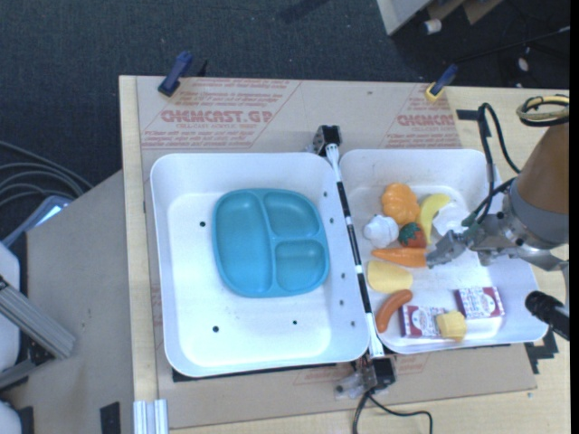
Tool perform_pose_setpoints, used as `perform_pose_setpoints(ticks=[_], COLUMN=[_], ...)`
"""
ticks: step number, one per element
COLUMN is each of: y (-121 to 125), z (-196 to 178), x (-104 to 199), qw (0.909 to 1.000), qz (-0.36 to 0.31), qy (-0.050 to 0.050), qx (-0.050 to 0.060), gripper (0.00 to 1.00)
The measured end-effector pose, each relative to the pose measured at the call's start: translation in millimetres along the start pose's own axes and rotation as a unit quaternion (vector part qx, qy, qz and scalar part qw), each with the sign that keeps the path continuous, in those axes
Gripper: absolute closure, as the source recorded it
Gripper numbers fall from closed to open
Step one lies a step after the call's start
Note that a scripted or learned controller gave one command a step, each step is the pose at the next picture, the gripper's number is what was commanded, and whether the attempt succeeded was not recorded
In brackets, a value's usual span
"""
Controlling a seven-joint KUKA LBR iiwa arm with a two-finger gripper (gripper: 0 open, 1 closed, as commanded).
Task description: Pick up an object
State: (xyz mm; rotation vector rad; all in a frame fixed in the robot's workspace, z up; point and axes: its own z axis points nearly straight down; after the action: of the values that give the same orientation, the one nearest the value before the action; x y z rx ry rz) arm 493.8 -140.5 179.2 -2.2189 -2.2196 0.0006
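Nearest the bench's front edge, in the right bin [507, 333], a small yellow block [450, 325] lies against a red-and-white carton [418, 319], with a second carton [479, 303] just behind it and an orange-red sausage [391, 307] slanting at the bin's left corner. Next back, a pale yellow piece [389, 277] sits touching the sausage's upper end, and an orange carrot [400, 257] lies crosswise just beyond it. My gripper [439, 250] hangs low at the carrot's right tip, reaching in from the right; whether it is spread wide or drawn narrow I cannot tell, and I see nothing held in it. Past the carrot come a white lump [381, 231] and a small red-and-green fruit [412, 235] side by side, then a round orange fruit [400, 202] with a yellow banana [434, 211] beside it. In the left bin [181, 324] a blue divided plate [271, 240] rests near the middle. Farthest off, a blue clamp [175, 73] and a yellow-tipped clamp [441, 81] grip the printed cardboard [235, 111].
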Motion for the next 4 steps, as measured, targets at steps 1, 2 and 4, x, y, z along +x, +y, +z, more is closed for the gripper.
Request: perform_pose_setpoints(ticks=[1, 2, 4], y=[12.4, 133.6, 161.3], z=[94.0, 94.1, 100.2], x=[44.9, 42.7, 26.3], qw=[1.0000, 1.0000, 0.9996], qz=[0.000, 0.000, -0.001], qy=[0.000, -0.001, 0.001], qx=[-0.001, -0.001, 0.028], gripper=[0.00, 0.00, 0.00])
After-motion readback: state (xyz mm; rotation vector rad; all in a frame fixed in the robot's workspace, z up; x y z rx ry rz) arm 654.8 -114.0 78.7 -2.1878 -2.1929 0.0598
